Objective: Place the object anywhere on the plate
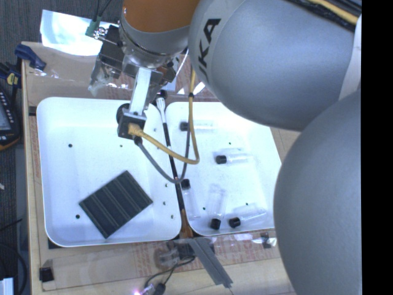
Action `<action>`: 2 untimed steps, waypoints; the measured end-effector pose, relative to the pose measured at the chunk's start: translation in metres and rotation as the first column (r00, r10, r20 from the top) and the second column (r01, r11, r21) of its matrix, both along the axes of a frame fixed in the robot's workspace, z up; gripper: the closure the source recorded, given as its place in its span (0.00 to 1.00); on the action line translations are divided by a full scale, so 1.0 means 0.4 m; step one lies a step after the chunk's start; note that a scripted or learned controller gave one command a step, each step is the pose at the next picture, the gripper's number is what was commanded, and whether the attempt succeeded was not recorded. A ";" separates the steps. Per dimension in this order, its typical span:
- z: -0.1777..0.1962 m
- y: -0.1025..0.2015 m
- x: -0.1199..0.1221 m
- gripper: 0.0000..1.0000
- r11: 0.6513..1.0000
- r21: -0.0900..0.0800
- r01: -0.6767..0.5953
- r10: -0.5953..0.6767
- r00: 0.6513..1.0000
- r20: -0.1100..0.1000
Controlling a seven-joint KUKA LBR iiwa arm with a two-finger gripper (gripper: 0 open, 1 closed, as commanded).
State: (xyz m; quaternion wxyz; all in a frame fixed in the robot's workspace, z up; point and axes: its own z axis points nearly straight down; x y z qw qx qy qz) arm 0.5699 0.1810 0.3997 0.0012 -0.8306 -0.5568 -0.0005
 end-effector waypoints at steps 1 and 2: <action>-0.084 -0.210 -0.084 1.00 0.958 -0.001 -0.286 0.286 0.958 -0.006; -0.248 -0.047 -0.237 1.00 0.969 -0.004 -0.245 0.245 0.969 -0.006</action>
